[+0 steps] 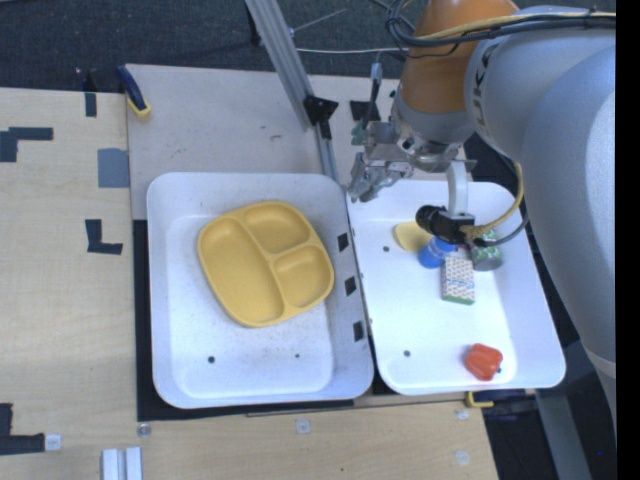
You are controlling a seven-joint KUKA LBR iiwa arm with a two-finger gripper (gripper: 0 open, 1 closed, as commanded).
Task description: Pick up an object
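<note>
My gripper (366, 185) hangs over the far left corner of the right bin (520, 368), close to the wall between the two bins, with nothing visible between its fingers. Further right in that bin lie a yellow piece (406, 235), a small blue object (432, 256) and a patterned green-and-white box (459, 279), clustered together. A red object (483, 360) sits near the bin's front right corner. In the left bin (170, 368) a yellow divided plate (265, 261) rests flat.
A slanted metal pole (285, 53) rises behind the bins. Black clips (351, 286) sit along the divider between the bins. The arm's big grey body (570, 118) covers the upper right. The bench to the left carries dark tape marks.
</note>
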